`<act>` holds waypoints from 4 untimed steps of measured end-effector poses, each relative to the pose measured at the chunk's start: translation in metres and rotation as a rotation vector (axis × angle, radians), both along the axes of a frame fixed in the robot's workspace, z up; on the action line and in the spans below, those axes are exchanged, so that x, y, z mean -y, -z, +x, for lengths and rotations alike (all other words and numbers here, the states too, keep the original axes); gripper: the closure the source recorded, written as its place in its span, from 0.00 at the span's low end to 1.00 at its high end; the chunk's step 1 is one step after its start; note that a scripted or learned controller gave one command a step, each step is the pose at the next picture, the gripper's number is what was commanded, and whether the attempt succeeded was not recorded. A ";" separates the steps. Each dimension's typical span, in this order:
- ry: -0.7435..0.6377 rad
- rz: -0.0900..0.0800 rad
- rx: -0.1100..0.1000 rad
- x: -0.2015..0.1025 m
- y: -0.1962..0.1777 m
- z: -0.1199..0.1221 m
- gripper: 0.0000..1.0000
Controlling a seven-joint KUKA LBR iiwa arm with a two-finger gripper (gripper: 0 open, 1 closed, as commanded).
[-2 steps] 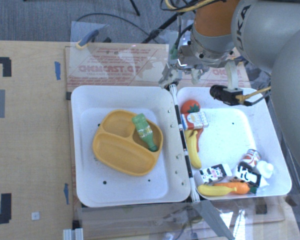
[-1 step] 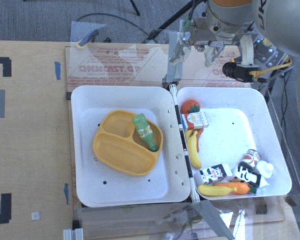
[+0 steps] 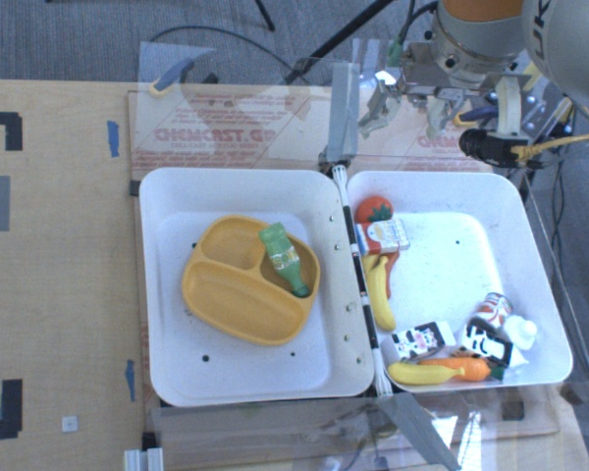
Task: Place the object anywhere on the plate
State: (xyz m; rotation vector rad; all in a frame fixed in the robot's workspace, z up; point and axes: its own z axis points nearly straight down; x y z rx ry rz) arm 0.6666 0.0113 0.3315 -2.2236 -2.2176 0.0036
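Your gripper [image 3: 409, 106] hangs empty, fingers parted, above the far edge of the right bin [image 3: 530, 214]. The green bottle [image 3: 284, 259] already lies on the yellow plate [image 3: 231, 297] in the left bin [image 3: 162, 263], long axis running near to far.

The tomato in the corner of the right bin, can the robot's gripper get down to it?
Probably yes. The tomato lies uncovered, and the gripper hangs above the bin's far rim, nearby. But the tomato sits tight against the bin wall and a small carton, so it's a squeeze.
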 end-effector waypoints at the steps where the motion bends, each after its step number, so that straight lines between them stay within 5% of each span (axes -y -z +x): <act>1: 0.035 -0.001 0.007 0.017 -0.015 0.001 0.00; 2: 0.108 -0.001 0.007 0.034 -0.035 0.001 0.00; 4: 0.382 -0.001 0.006 0.122 -0.034 0.001 0.00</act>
